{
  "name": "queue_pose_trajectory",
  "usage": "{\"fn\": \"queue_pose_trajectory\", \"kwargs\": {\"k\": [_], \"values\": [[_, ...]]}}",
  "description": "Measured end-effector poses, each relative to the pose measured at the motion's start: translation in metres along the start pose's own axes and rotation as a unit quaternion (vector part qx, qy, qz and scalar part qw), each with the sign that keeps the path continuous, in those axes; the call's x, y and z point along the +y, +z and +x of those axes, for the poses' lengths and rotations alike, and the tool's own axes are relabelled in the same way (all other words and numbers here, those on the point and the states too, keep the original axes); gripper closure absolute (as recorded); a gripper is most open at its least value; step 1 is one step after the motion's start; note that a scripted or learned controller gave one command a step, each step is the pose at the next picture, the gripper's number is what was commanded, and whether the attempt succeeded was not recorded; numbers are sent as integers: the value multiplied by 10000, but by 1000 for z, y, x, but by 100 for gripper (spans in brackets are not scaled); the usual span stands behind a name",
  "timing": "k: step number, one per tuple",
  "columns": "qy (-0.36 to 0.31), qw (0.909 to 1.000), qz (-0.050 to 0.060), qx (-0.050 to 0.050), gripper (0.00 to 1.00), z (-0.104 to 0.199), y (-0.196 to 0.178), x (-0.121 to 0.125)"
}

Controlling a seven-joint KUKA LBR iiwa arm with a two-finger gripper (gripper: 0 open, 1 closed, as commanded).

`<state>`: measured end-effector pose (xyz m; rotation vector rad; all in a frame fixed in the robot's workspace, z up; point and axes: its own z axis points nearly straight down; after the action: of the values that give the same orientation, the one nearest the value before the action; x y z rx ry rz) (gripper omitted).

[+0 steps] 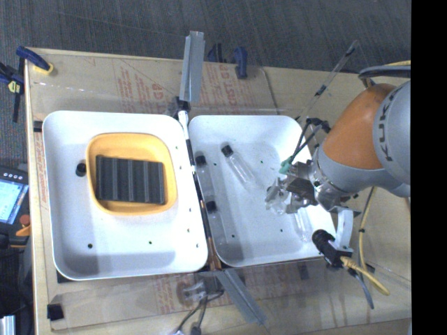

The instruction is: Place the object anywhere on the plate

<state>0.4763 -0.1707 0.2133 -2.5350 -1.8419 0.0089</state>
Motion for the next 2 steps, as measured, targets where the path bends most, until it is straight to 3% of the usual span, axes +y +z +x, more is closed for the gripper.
{"fn": "queue_pose_trajectory", "kwargs": {"k": [1, 2], "values": [[-826, 9966, -36, -3, 100, 72, -75, -23], [-2046, 9788, -13, -10, 100, 127, -16, 26]]}}
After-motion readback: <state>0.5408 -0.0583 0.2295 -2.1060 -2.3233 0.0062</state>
